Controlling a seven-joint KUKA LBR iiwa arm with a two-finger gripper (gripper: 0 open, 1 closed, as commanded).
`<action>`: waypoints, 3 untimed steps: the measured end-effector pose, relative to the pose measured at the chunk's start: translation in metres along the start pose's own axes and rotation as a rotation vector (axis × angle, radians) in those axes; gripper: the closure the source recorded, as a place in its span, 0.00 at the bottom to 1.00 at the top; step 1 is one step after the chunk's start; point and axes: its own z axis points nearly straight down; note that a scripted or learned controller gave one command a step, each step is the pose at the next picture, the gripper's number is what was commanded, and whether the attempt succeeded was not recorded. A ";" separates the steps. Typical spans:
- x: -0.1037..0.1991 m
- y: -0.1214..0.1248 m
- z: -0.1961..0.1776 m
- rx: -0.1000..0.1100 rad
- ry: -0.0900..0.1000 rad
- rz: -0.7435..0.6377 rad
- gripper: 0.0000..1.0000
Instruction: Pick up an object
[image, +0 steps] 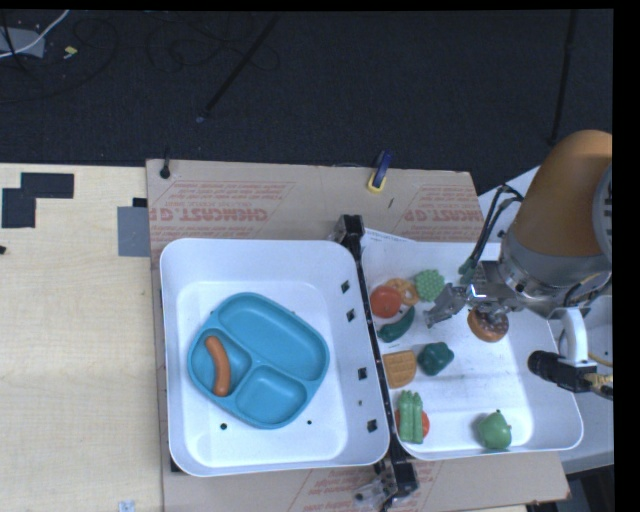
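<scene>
Now, the bench (70, 330) stretches pale and wide, with a cardboard sheet (260, 205) under 2 white bins. Over on the right, the grey arm (565, 215) with its orange band leans in above the right bin (545, 425). Left bin (195, 440) holds a blue divided plate (275, 350), and a small orange sausage (218, 364) lies in that plate's left compartment.

Down at the arm's tip, the gripper (452, 302) hangs over the upper middle of the right bin, its metal fingers (440, 312) pointing left and slightly apart, nothing visibly between them. Just left of them sit a tomato (386, 300) and a green leafy piece (430, 284), with a dark green vegetable (398, 323) curved beneath the tomato. A brown round item (489, 325) rests right below the wrist.

Lower down: an orange block (399, 368) against the bin's left wall, a dark green pepper (435, 357) just beside it. At the bottom edge, a green and red piece (411, 417) by the left wall, and a light green pear-like fruit (493, 430) well to its right. A blue and yellow clip (379, 172) sits at the cardboard's top edge.
</scene>
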 end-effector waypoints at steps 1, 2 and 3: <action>0.000 0.003 -0.007 -0.014 -0.002 -0.002 0.00; -0.007 -0.001 0.042 -0.007 -0.001 -0.002 0.00; -0.014 -0.004 0.102 -0.008 -0.001 -0.002 0.00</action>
